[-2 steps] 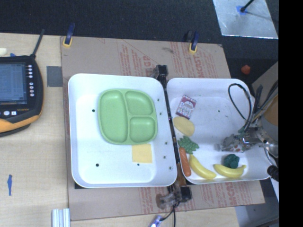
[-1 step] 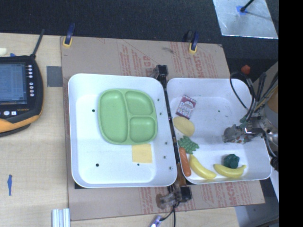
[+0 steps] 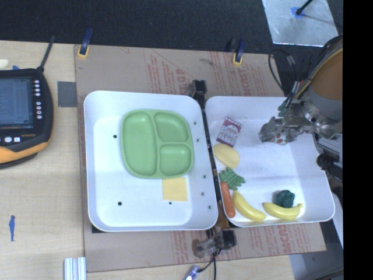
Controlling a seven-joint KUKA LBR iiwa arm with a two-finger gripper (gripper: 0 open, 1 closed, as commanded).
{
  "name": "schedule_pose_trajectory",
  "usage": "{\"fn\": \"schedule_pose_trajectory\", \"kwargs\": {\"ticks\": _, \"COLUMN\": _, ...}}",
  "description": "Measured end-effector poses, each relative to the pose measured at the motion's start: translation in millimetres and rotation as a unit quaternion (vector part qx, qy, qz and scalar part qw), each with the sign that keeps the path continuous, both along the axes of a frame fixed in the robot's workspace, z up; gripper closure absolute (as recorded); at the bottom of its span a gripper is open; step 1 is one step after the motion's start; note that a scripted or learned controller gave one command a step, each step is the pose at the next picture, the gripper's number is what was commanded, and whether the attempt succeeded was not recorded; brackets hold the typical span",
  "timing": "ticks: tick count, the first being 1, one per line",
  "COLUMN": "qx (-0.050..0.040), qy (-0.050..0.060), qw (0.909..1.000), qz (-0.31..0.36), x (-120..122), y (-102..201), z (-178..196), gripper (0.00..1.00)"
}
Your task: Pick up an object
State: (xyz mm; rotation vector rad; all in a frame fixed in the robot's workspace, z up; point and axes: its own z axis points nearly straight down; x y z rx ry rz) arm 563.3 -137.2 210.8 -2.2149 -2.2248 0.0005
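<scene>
My gripper (image 3: 273, 134) hangs over the right bin (image 3: 303, 179), near its upper right part, pointing left. Something small and reddish shows under its body, too unclear to name. To its left lies a small red-and-white packet (image 3: 229, 132). Below that are a pale yellow lemon-like piece (image 3: 226, 155), a green leafy piece (image 3: 231, 178), an orange carrot (image 3: 227, 200), two yellow bananas (image 3: 248, 207) (image 3: 282, 210) and a dark green lump (image 3: 285, 198).
The left bin (image 3: 102, 174) holds a green divided plate (image 3: 157, 143) and a yellow square slice (image 3: 175, 189). A teach pendant (image 3: 20, 112) lies at the far left of the bench. Blue clamps (image 3: 238, 51) hold the cardboard at the back.
</scene>
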Motion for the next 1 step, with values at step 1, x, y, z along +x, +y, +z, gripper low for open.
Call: {"fn": "schedule_pose_trajectory", "kwargs": {"ticks": 1, "qx": -0.0005, "qy": 0.001, "qw": 1.0, "qz": 0.0, "x": 11.4, "y": 63.4, "z": 1.3, "gripper": 1.0}}
